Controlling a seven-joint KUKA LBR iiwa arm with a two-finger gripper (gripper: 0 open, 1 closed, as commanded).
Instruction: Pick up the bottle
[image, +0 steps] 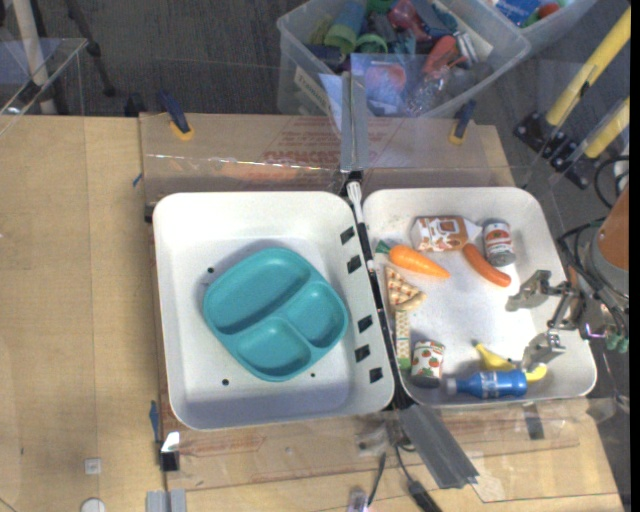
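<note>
Item: bottle (490, 384), lying flat at near edge of right bin (455, 198), beside banana (492, 356). My pincer (535, 315), fingers apart, empty, hovers just above for approach.

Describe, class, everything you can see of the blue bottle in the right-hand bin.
The bottle is small, with a blue body, a white end pointing toward the bin divider and a yellow patch near its other end. It looks like plastic. It lies on its side along the near wall of the right bin, between a small can and a yellow banana that touches or overlaps it. The gripper hovers just above, fingers open, not holding it.
</note>
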